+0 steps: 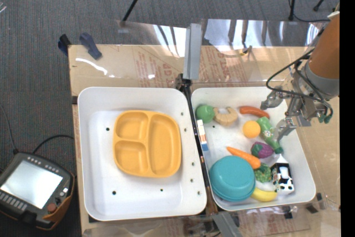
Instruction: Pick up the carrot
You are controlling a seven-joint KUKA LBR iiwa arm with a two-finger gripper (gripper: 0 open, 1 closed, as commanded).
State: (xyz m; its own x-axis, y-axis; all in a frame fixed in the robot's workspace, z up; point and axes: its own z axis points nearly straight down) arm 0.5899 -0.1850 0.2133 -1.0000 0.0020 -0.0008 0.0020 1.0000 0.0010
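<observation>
Hovering at right of frame, the gripper [289, 110] – fingers spread, empty – must next descend left onto the carrot [243, 156].

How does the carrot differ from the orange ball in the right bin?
The carrot is long and tapered; the orange ball is round. The carrot lies slanted against the teal bowl; the ball sits apart from the bowl, nearer the gripper. Both are orange and lie in the right bin.
</observation>
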